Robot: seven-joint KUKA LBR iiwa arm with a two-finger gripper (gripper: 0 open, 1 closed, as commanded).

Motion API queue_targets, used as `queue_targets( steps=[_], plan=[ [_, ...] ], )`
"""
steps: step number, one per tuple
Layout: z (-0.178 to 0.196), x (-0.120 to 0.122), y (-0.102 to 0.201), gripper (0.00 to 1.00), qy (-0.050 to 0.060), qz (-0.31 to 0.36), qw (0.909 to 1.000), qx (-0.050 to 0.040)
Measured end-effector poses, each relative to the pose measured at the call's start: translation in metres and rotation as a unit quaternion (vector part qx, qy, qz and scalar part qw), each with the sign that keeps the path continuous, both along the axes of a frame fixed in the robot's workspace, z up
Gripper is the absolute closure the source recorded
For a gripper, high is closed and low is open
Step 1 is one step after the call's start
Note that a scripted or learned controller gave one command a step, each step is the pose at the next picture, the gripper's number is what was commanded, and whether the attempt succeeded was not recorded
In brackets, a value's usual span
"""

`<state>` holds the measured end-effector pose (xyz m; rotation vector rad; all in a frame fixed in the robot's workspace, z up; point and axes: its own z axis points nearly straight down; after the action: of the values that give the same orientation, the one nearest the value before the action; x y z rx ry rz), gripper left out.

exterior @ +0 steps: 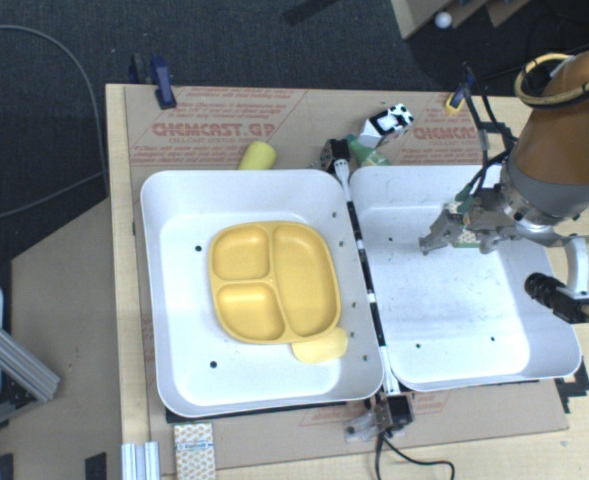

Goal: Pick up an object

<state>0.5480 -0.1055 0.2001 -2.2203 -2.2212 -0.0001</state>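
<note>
Bench board [274, 113]: brown, printed "CHEMCAST GP" in red along the far edge, repeated at right.
Left bin [174, 298]: white, holds a yellow three-compartment tray [274, 280]; a pale yellow piece [321, 346] pokes out from under the tray's near right corner.
Right bin [454, 318]: white.
Arm [564, 138]: orange band, enters from the right.
Gripper [452, 230]: low over the right bin's far half; fingers possibly spread, cannot tell.
Yellow cylinder [257, 155]: on the board, beyond the left bin.
Blue clamp [161, 80]: far left edge.
</note>
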Motion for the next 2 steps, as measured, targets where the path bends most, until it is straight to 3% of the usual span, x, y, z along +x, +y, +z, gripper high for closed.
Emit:
queue_targets(
  steps=[1, 2],
  plan=[
    [-0.007, 0.067, -0.049, 0.00, -0.001, -0.001, 1.0000, -0.0011],
    [-0.030, 0.084, -0.062, 0.00, -0.001, -0.001, 1.0000, -0.0015]
  ],
)
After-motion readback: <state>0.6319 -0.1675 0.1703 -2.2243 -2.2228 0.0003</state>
